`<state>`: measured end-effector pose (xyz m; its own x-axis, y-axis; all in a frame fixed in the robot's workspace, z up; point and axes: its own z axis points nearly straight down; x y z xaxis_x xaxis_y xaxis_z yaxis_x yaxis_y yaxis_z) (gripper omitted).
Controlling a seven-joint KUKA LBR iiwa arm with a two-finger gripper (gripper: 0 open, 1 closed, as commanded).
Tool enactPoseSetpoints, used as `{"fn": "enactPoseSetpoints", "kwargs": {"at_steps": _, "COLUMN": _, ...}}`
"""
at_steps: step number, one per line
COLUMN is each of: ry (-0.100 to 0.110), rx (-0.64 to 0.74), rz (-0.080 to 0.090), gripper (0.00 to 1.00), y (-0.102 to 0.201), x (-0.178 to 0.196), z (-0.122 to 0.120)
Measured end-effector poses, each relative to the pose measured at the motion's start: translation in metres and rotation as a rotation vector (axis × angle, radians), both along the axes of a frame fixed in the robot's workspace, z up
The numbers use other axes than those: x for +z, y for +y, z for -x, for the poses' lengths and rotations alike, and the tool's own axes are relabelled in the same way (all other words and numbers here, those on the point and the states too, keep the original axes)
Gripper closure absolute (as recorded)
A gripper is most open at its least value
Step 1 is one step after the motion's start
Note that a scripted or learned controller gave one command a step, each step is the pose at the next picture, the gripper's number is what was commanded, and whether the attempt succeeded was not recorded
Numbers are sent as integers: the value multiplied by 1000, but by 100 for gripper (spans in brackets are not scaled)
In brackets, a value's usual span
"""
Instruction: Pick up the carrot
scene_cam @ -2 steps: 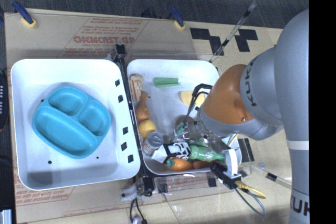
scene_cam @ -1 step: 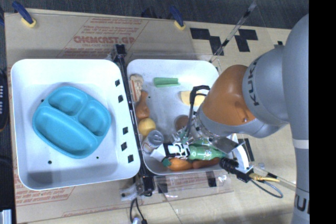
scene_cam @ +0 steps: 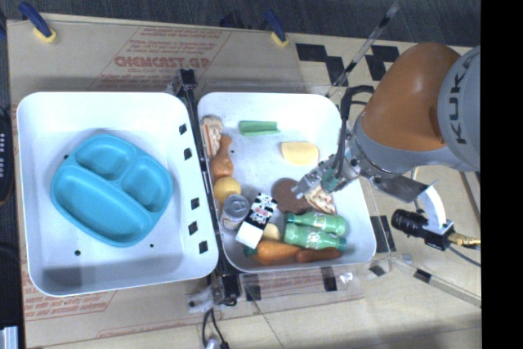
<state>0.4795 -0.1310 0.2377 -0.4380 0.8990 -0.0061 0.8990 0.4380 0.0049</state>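
The carrot (scene_cam: 275, 252) is an orange stub lying along the front wall of the right bin (scene_cam: 327, 106), just below the green bottle (scene_cam: 315, 230) and beside a white cube (scene_cam: 249, 235). My gripper (scene_cam: 320, 185) hangs low over the right side of that bin, above a brown round piece (scene_cam: 285, 194) and the bottle's top. It stands up and to the right of the carrot, with the bottle between them. A small tan and red item (scene_cam: 324, 200) sits right under the gripper's tip.
The right bin also holds a green stick (scene_cam: 258, 127), a yellow wedge (scene_cam: 299, 151), a tin can (scene_cam: 235, 210), a yellow ball (scene_cam: 225, 189), a reddish sausage (scene_cam: 320, 255) and pale food (scene_cam: 214, 135) along its left wall. A blue divided plate (scene_cam: 112, 188) lies in the left bin (scene_cam: 33, 176).
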Motion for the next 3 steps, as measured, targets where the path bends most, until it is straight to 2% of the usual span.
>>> {"fn": "enactPoseSetpoints", "kwargs": {"at_steps": 1, "ry": 9, "rx": 0, "rz": -2, "gripper": 0, "y": 0, "x": -4, "z": 2}}
{"fn": "enactPoseSetpoints", "kwargs": {"at_steps": 2, "ry": 17, "rx": -82, "rz": -4, "gripper": 0, "y": -31, "x": -78, "z": -61}}
{"fn": "enactPoseSetpoints", "kwargs": {"at_steps": 3, "ry": 12, "rx": -85, "rz": -3, "gripper": 0, "y": -70, "x": -147, "z": -122}}
